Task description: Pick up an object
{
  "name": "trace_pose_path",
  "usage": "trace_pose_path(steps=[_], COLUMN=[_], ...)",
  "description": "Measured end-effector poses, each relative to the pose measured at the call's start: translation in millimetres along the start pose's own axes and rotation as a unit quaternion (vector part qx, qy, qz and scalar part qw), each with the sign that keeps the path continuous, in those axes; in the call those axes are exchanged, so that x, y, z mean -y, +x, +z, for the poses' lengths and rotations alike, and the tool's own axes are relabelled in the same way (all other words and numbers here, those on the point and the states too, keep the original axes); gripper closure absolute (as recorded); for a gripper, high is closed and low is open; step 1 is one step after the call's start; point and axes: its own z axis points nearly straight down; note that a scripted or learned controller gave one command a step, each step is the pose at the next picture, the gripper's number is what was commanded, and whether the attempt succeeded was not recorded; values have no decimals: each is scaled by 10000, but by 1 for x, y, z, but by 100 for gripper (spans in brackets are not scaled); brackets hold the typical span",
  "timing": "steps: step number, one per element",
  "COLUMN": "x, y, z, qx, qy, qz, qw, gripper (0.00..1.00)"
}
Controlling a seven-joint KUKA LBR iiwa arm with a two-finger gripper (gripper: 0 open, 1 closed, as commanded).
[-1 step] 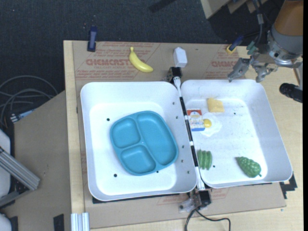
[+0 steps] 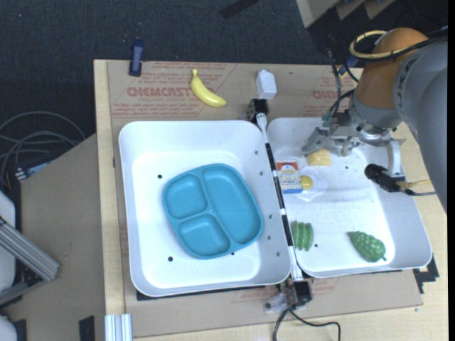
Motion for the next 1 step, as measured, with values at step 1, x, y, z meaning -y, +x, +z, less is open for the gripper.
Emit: trace_pose_path(steps=[1], x=[-3], y=[0], z=[-15], qx=[10], qy=[-51], qz=[-8], qw=[10000], gripper=[100])
